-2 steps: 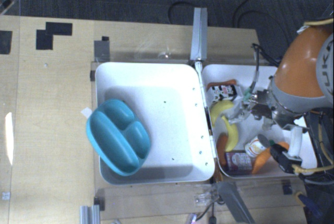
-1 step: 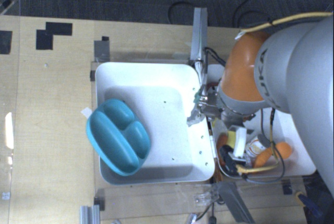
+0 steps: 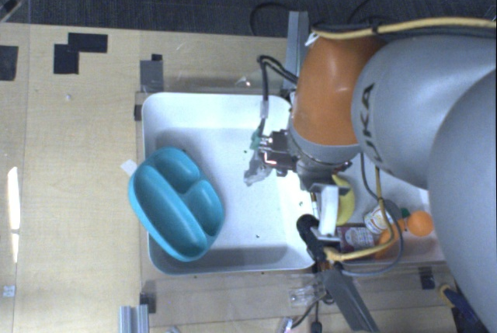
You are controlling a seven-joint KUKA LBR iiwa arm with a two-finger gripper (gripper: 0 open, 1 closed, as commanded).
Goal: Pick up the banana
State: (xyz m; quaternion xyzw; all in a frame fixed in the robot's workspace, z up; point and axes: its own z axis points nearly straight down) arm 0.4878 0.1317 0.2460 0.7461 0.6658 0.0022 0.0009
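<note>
A: Overhead, the grey arm with its orange band reaches in from the right across the table and covers much of the right-hand bin. Where is the banana?

B: A yellow sliver of the banana shows in the right bin, just below the wrist and beside a white piece of the arm's fittings. Most of it is hidden by the arm.

A: And the tool?

B: The tool hangs over the left bin, near its middle, well apart from the banana. Small grey fingers point down and left; whether they stand wide or narrow cannot be told from this angle, and nothing can be seen between them.

A: What else lies in the bins?

B: A blue divided dish sits tilted against the left bin's near-left wall, its edge over the rim. In the right bin, an orange ball-like object rests right of the banana, beside a dark bottle lying on its side.
</note>
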